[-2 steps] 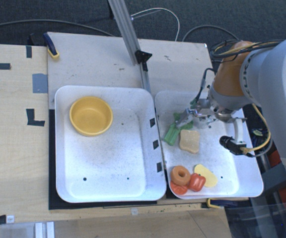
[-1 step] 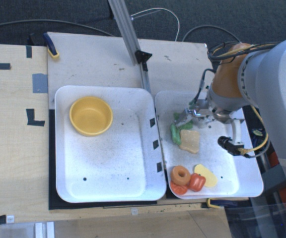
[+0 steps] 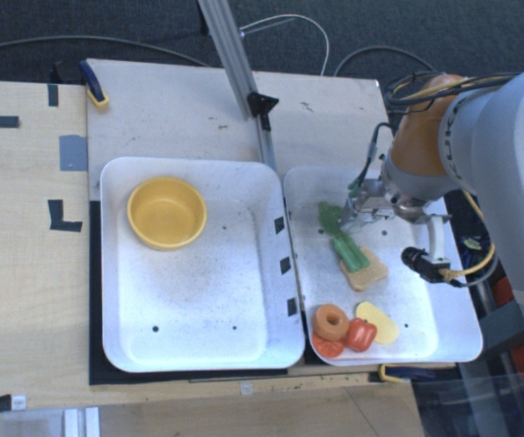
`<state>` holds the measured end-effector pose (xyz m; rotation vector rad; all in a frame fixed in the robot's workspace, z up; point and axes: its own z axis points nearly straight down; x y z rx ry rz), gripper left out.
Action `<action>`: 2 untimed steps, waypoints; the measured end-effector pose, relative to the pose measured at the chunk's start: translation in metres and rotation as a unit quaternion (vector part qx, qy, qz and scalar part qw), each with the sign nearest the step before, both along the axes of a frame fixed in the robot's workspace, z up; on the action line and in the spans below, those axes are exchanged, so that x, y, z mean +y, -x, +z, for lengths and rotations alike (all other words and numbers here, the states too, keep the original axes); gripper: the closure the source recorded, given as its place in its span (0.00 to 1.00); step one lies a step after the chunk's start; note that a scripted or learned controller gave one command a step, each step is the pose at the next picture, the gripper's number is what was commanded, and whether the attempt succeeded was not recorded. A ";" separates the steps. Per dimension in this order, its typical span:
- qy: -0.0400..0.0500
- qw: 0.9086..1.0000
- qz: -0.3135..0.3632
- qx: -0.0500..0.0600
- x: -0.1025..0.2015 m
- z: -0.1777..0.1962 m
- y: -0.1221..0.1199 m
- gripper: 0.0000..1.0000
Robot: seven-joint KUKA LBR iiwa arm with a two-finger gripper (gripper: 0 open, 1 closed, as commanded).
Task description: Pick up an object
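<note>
Two white bins sit side by side on the table [image 3: 180, 107]. The left bin [image 3: 198, 335] carries one thing: a single yellow bowl [image 3: 166, 212], upright in its far-left corner.

Over to the right bin [image 3: 444, 335], and here the count runs higher. One green brush-like piece [image 3: 344, 239] lies at a slant near the middle, its lower end touching one tan slab [image 3: 368, 274]. At the near edge there is a tight cluster: one orange ring [image 3: 332, 320], one red pepper-shaped piece [image 3: 361, 335] just beside it, one pale yellow flat piece [image 3: 380, 321] behind that, and a red flat bit under the ring that is hard to make out.

One arm [image 3: 444, 144] reaches in from the right, orange band showing. Its claw [image 3: 368, 200] hangs over the right bin, right by the upper end of the green piece. Whether the claw is spread or pressed together, I cannot tell from this angle.
</note>
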<state>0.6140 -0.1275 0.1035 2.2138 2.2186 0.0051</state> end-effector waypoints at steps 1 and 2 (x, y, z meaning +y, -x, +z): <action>-0.001 1.000 0.000 0.003 0.002 0.044 -0.006 1.00; -0.001 1.000 0.000 0.002 -0.006 0.094 -0.002 1.00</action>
